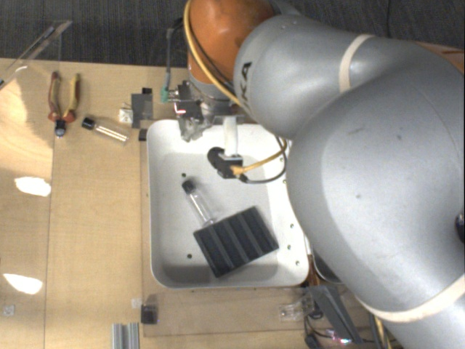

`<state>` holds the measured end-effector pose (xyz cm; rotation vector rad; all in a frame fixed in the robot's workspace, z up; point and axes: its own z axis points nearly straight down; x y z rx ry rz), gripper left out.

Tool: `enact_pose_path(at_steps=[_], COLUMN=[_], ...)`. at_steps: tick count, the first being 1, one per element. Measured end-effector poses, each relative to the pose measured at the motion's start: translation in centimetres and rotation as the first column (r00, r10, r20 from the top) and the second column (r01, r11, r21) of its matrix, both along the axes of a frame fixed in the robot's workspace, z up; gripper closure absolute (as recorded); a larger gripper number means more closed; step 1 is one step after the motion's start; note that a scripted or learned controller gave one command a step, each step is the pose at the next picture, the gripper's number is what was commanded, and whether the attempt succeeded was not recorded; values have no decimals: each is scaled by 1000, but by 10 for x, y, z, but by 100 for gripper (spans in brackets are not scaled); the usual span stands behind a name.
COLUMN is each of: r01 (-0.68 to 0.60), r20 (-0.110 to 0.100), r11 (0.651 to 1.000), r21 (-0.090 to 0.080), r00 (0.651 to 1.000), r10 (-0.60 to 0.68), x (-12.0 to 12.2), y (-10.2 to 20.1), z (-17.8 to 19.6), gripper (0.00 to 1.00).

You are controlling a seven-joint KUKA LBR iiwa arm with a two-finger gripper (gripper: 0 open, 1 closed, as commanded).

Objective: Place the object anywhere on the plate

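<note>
The arm's jaws hover at the white bin's top edge; whether they are open cannot be told. Next, likely reaching for the clear glass tube.

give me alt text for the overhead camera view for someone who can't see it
A large grey robot arm reaches in from the right over a shallow white bin, its gripper at the bin's far edge. In the bin lie a clear vial and a black ribbed plate, touching. Pliers and another vial lie on the bench at left.
</note>
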<state>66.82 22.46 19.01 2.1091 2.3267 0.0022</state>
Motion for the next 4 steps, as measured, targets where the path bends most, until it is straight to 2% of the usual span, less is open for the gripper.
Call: enact_pose_path(at_steps=[1, 2, 3, 4], r01=[214, 671, 665, 378], r20=[-2, 2, 3, 1], r11=[977, 742, 747, 926], r21=[1, 5, 6, 4], r00=[977, 742, 747, 926], r10=[-214, -671, -665, -378], x=[-17, 2, 2, 1], y=[-2, 11, 13, 12], z=[-96, -101, -89, 3], gripper=[0, 0, 100, 100])
